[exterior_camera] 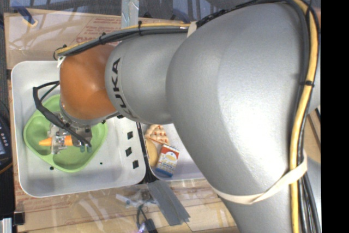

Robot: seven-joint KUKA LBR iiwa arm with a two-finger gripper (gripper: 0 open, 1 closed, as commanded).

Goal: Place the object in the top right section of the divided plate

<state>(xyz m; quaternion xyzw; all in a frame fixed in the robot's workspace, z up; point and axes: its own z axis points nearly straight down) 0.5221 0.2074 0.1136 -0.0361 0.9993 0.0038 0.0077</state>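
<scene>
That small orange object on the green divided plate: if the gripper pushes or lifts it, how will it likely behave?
The orange object looks small and elongated, so it is probably light and may roll or slide on the smooth green plate when nudged. It appears solid rather than floppy. The gripper partly hides it, so its exact shape stays uncertain.

right bin (188, 174) mostly hidden, plate (34, 131) partly covered

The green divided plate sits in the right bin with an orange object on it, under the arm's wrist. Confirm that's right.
Not quite: the green divided plate sits in the left bin, not the right one. The rest holds: the camera view shows an orange object on the plate, under the arm's wrist.
</scene>
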